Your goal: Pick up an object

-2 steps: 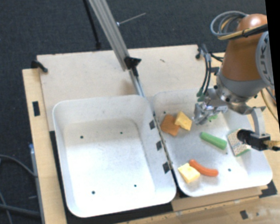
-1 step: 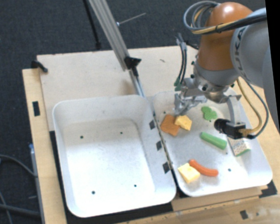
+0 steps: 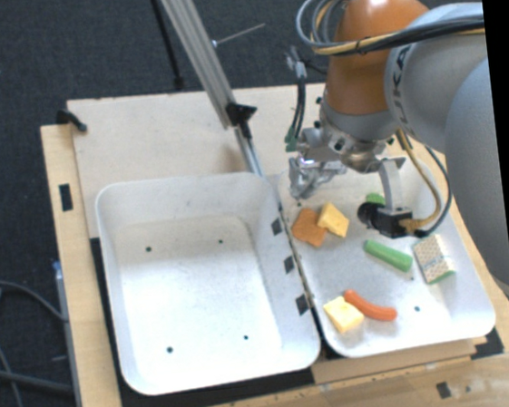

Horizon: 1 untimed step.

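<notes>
My gripper [image 3: 305,183] hangs over the back left corner of the right bin [image 3: 459,312], just above an orange-brown piece [image 3: 308,228] and a yellow block [image 3: 334,220] that lie side by side. Nothing shows between the fingers. Further front lie a green stick [image 3: 387,254], a speckled sponge-like block [image 3: 433,259], a second yellow block [image 3: 343,313] and an orange carrot-like piece [image 3: 371,306].
The left bin [image 3: 115,259] stands beside the right one, their walls meeting at a ridge with black clips [image 3: 290,262]. A metal pole [image 3: 206,62] slants up from behind the bins. A black part with cable [image 3: 386,218] hangs from the arm's wrist over the right bin.
</notes>
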Available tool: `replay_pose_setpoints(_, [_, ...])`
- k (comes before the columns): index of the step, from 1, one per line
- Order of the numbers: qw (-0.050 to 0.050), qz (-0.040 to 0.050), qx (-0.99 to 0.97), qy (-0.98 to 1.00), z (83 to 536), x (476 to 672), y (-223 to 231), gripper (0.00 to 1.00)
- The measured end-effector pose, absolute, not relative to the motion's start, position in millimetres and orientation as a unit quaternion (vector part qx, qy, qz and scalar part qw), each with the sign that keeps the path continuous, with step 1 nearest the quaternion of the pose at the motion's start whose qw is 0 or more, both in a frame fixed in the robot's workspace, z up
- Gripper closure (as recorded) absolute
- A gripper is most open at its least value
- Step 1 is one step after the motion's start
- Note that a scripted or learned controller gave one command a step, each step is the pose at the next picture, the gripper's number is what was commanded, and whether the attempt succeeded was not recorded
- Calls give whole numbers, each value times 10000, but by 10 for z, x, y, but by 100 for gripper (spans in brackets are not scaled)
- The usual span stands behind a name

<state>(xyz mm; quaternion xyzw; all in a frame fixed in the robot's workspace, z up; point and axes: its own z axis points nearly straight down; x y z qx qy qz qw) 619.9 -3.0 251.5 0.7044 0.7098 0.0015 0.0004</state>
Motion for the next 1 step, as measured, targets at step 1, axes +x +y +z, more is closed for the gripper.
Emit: replay_pose_setpoints(1, [9, 8, 7046, 7096, 2516, 6338, 514, 100])
